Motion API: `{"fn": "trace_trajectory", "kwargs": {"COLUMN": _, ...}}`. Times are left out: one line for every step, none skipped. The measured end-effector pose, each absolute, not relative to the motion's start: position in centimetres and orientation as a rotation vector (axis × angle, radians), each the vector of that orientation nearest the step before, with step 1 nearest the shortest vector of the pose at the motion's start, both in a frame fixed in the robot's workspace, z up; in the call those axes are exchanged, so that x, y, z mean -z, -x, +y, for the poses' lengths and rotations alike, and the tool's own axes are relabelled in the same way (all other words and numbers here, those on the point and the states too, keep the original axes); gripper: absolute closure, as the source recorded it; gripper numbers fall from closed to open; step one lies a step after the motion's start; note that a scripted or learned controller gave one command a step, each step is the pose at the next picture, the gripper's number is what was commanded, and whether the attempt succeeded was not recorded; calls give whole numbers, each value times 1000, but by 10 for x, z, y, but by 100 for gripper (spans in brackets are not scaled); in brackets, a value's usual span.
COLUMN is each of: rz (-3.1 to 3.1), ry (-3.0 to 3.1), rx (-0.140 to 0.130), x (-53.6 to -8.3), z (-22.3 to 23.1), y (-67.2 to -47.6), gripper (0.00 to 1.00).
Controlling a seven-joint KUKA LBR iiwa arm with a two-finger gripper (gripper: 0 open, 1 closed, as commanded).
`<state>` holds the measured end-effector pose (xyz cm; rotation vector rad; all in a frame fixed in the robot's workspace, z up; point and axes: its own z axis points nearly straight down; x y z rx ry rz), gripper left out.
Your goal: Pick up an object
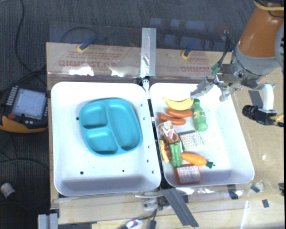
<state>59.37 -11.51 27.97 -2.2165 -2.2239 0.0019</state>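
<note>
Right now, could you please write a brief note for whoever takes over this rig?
Hand: open, holding nothing, above the right bin's far edge.
Things: banana, hot dog, green bottle, carrot, red can and small packets lie in the right bin. A blue tray sits in the left bin.
Done: nothing picked yet.
Left: lower onto one object, grip it and lift. The banana and bottle lie closest.

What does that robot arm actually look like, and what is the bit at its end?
The arm is a thick rounded tube, orange in its broad band, with pale grey above and below it. A dark cable runs down beside it. At its end sits a small grey metal gripper with two thin fingers, on a boxy grey mount.
</note>
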Motion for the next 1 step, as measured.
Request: {"fn": "trace_trajectory", "kwargs": {"rz": -2254, "ry": 2187, "rx": 0, "x": -319, "z": -138, "y": -602, "gripper": 0}}
